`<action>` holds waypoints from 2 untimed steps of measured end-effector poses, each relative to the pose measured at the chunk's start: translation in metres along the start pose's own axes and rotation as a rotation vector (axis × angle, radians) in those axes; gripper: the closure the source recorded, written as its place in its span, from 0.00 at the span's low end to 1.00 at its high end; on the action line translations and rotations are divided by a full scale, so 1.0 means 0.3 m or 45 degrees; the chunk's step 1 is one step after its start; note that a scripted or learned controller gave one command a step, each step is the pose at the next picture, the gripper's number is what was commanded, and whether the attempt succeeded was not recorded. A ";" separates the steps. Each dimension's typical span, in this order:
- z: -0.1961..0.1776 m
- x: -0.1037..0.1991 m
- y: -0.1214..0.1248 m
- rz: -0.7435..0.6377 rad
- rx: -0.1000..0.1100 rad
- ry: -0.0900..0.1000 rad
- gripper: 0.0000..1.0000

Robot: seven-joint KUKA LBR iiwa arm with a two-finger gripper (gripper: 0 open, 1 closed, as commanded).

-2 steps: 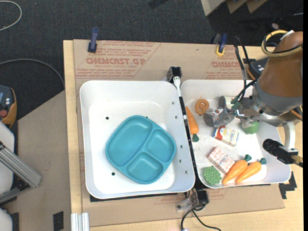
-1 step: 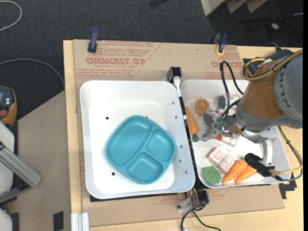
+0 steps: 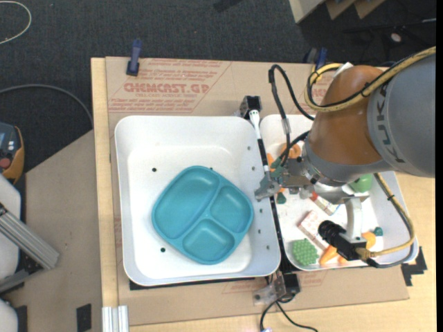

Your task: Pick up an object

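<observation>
Both white bins [image 3: 131, 206] look like smooth, slightly glossy plastic. The teal divided plate [image 3: 202, 214] is matt plastic, and the bench top [image 3: 173, 81] is printed brown cardboard.

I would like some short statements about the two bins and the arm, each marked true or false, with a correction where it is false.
1. The teal plate lies in the left bin. True.
2. The plate has three compartments. True.
3. The arm is above the left bin. False: it hangs over the right bin.
4. The right bin holds several small things, among them a green ridged piece. True.
5. The plate is red. False: it is teal.
6. A second plate lies beside the teal one in the left bin. False: the teal plate is the one item there.
</observation>
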State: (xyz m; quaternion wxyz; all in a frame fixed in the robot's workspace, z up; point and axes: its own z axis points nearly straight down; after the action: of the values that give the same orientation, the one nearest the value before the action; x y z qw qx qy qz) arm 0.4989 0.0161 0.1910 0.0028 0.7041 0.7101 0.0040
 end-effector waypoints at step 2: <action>-0.530 0.004 -0.059 0.007 -0.008 0.000 1.00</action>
State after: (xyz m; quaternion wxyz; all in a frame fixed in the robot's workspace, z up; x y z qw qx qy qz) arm 0.4798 0.0169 0.3499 0.0050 0.7059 0.7082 0.0065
